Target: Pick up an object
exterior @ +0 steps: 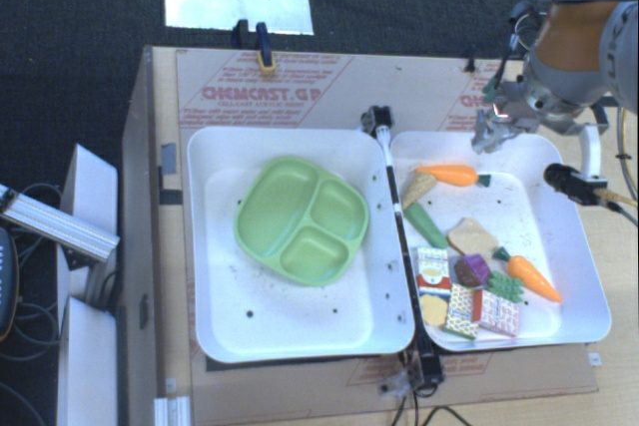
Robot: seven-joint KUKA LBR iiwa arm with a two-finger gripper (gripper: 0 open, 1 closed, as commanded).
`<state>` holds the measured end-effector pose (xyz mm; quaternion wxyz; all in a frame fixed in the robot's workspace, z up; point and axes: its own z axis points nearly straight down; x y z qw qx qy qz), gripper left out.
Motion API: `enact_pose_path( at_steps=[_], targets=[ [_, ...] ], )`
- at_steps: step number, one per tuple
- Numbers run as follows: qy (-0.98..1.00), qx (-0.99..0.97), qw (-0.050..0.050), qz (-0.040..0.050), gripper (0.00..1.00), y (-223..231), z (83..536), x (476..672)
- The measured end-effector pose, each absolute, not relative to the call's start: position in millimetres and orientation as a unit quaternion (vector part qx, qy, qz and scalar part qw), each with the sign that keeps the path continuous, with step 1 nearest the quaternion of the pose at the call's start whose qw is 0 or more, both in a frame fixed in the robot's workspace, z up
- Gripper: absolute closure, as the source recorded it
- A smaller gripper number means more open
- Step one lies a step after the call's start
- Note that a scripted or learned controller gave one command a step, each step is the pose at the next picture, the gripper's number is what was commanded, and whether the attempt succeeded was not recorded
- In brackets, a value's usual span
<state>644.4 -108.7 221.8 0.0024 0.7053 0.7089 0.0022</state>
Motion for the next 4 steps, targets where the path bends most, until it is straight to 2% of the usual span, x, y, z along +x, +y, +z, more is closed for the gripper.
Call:
enact_pose_path(
  at_steps=[1, 2, 3, 4],
  targets=[
    [0.708, 0.706, 0.001, 0.0011, 0.0, -109, 221, 643.6],
    [0.708, 0.706, 0.0, 0.0001, 0.0, -121, 84, 666.1],
    [0.708, 0.707, 0.0, 0.0001, 0.0, -99, 84, 555.5],
    [0.708, 0.706, 0.001, 0.0009, 0.0, -103, 85, 609.2]
  ],
)
